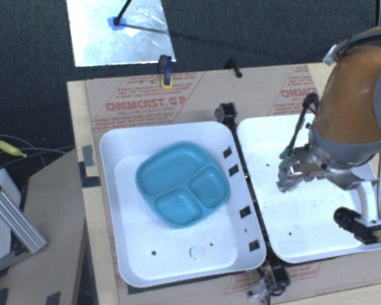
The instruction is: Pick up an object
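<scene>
Step in hand: I am reading this as the approach, with nothing picked yet. The arm (359, 105) is reaching in from the right and hanging over the right bin (303, 238), while the only object I can make out is lying in the left bin (131, 258).
Gripper: the gripper (290, 174) is sitting low over the right bin, near its left wall; I cannot tell how the end effector is set, and I am seeing nothing held in it.
Task's thing: the blue tray (180, 182), a three-compartment dish, is lying flat in the far-middle of the left bin, well apart from the gripper.
Pointing and long axis: its long axis is running on a diagonal, from far-left to near-right; the single large compartment is facing far-left, the two small ones near and right.
Next move: I am judging that the arm needs to cross the divider (242, 176) leftward and come down on a raised rim, since the flat face is offering no pinch.
</scene>
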{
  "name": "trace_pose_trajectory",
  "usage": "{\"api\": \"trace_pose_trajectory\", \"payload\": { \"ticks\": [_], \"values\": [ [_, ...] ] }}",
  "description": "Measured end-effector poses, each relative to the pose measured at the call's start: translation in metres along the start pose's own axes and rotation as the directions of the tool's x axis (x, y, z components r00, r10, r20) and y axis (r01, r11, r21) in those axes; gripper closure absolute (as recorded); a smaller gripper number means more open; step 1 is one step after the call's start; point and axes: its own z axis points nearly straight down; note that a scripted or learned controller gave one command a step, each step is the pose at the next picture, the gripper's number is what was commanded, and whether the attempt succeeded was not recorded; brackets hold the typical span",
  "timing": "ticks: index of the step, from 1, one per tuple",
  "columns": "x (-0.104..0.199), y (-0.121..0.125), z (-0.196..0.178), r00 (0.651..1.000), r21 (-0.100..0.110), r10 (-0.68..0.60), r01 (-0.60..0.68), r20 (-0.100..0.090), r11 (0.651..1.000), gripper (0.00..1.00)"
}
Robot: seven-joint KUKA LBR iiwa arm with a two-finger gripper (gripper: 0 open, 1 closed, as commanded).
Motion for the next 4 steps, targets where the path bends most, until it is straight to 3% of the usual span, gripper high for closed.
{"api": "trace_pose_trajectory", "payload": {
  "ticks": [1, 2, 3, 4],
  "values": [
    [0.096, 0.038, -0.045, 1.0, -0.003, -0.005, 0.005, -0.002, 1.0, 1.0],
    [0.094, 0.0, -0.144, 1.0, -0.005, 0.002, -0.002, -0.002, 1.0, 1.0],
    [0.119, 0.001, -0.187, 1.0, 0.001, 0.002, -0.002, -0.001, 1.0, 1.0],
    [0.121, 0.001, -0.16, 1.0, 0.003, 0.007, -0.007, 0.0, 1.0, 1.0]
  ]
}}
